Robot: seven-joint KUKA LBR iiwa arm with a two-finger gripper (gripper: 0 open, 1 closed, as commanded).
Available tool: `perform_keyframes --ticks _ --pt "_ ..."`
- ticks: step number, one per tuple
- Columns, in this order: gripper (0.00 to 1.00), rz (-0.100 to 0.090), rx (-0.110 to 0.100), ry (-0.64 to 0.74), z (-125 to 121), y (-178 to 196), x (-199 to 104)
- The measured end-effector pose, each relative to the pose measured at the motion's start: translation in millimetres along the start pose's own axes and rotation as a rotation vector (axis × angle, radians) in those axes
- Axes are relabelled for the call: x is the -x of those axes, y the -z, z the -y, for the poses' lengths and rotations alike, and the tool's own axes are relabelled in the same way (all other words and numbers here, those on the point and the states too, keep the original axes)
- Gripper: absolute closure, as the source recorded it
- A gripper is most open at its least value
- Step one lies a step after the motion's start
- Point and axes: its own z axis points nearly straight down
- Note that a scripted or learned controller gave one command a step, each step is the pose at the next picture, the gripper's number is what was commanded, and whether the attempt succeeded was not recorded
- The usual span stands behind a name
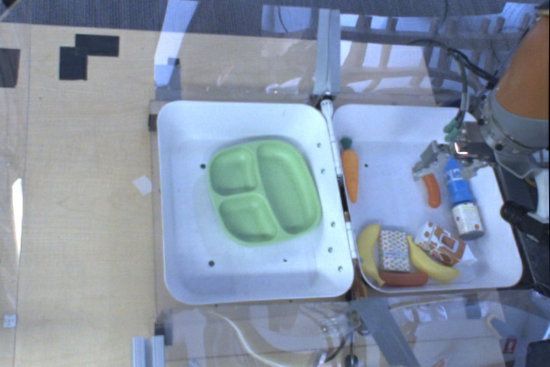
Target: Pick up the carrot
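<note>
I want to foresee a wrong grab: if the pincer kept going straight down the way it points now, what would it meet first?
Probably the small orange-red item under the pincer, with the blue-labelled bottle right beside it, though depth is hard to judge. The carrot lies well off that line, by the bin's divider edge.

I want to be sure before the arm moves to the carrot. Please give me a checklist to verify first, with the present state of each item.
1. Carrot in plain sight, lying in the right bin beside its left wall: ok.
2. Carrot free of other items; the bananas lie apart, below it: ok.
3. Gripper above the carrot: not ok, it is over the small orange piece and blue bottle, to the right.
4. Gripper free of any item: cannot tell.
5. Room for fingers between carrot and bin wall: cannot tell, it looks tight.
</note>
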Motion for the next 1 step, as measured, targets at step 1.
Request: perform_keyframes --ticks 1 --pt "0.0 0.002 0.009 0.289 -7.4 -154.7 -23.8"
